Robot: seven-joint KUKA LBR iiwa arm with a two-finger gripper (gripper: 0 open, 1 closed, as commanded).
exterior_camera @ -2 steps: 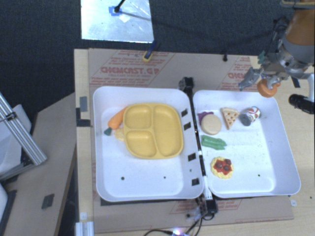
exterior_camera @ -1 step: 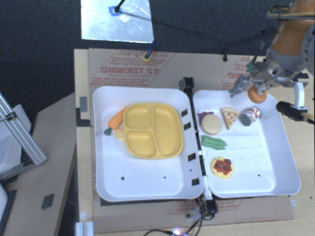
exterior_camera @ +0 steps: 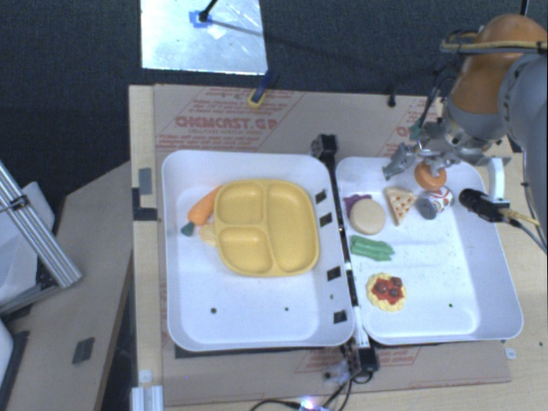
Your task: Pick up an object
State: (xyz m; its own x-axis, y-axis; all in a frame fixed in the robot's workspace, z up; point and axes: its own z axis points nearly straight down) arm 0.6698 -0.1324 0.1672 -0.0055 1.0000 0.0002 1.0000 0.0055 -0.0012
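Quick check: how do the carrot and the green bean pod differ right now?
The carrot is orange, lies in the left bin, slanted, touching the yellow tray. The green bean pod is green, lies in the right bin, nearly level, apart from the tray. Both are long toy vegetables.

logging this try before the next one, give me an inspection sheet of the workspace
surface: two white bins side by side, left bin and right bin, on cardboard
job's things: right bin holds donut, pizza slice, can, cookie, purple piece, green pod, small pizza
clutter: left bin holds yellow tray and carrot beside it
grippers: gripper over the right bin's far edge, by the donut; grip cannot be told
cables: black cable at the right bin's right side; wires at the front
surroundings: silver sheet behind, metal frame at left
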